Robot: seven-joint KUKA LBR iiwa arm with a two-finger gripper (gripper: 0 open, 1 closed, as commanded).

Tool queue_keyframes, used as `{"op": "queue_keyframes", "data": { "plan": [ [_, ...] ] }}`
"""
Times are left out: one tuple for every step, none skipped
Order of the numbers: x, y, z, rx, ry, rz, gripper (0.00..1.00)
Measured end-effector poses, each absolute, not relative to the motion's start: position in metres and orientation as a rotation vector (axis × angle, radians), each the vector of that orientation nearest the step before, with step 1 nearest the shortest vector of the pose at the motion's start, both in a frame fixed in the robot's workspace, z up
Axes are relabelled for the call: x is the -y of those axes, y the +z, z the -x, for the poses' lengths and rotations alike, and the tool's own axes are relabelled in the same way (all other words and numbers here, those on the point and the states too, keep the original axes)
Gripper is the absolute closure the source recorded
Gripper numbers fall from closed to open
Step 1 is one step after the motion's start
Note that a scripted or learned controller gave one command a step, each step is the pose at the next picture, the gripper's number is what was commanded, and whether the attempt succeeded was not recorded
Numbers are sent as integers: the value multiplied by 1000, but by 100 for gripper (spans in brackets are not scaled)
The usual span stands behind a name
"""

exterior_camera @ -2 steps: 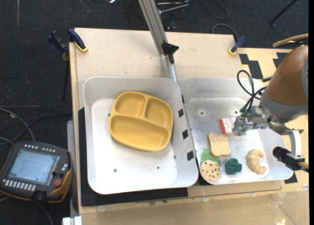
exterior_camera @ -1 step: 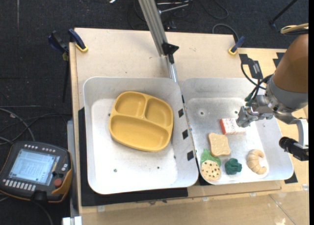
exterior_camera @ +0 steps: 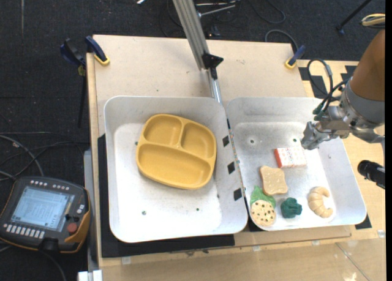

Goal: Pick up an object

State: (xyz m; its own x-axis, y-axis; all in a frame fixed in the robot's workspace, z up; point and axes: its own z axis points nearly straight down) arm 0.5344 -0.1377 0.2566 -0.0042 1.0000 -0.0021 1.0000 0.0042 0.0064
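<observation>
The yellow divided plate lies centred in the left bin. In the right bin, the small red-and-white box sits mid-floor: probably light and rigid; grasp across its short sides. The gripper hovers just above-right of it, wrist angled down-left; finger spacing cannot be determined.

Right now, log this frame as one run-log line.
phase: approach | gripper: above right bin, holding nothing visible | nearest: red-and-white box | yellow tray: left bin
</observation>
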Motion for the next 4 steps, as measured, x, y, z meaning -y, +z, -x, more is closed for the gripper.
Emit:
{"op": "queue_keyframes", "data": {
  "plan": [
    [86,261,-530,-2231,2,-2213,100],
    [32,266,-529,-2232,2,-2212,100],
    [-23,255,-540,-2231,1,-2213,100],
    [-85,242,-540,-2234,-1,-2214,100]
  ]
}}
